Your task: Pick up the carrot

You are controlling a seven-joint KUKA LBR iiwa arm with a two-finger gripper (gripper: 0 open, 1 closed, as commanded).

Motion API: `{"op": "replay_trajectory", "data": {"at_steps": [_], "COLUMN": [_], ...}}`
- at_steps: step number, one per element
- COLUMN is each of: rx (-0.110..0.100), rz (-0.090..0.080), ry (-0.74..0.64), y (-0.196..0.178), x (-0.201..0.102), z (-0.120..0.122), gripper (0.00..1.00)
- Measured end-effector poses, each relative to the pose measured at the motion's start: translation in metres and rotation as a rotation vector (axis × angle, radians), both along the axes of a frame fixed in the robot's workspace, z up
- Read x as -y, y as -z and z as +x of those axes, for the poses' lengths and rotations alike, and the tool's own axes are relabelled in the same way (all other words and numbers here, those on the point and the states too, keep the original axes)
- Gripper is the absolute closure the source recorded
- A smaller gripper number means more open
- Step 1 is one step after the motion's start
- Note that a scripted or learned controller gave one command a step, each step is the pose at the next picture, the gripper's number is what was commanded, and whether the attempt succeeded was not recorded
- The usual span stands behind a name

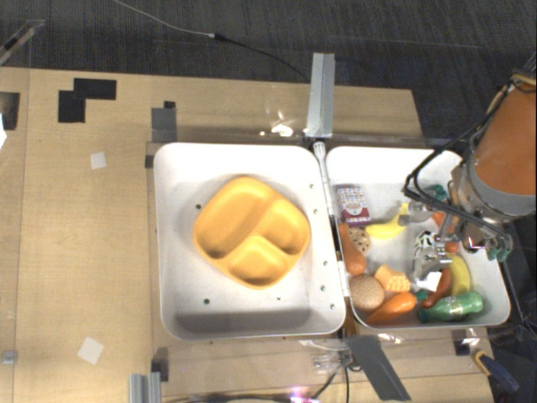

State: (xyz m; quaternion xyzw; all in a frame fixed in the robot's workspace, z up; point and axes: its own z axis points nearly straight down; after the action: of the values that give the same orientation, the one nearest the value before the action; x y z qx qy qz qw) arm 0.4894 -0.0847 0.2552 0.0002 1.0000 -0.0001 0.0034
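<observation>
Camera view: the gripper (428, 254) is hovering above the right bin (502, 309); its finger state is unclear. Carrot (393, 307) is lying ungrasped, pickup remaining.

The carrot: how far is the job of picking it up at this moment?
Done: the gripper is down in the right bin, among the toy food. In hand: nothing that I can see between the fingers. Left: the carrot lies at the bin's front edge, beside the round bun, not yet grasped or lifted.
</observation>
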Motion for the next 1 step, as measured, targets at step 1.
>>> {"op": "replay_trajectory", "data": {"at_steps": [1], "rx": [-0.013], "rz": [0.003], "ry": [0.112], "y": [0.1327], "x": [0.0122], "z": [-0.0047], "gripper": [0.00]}}
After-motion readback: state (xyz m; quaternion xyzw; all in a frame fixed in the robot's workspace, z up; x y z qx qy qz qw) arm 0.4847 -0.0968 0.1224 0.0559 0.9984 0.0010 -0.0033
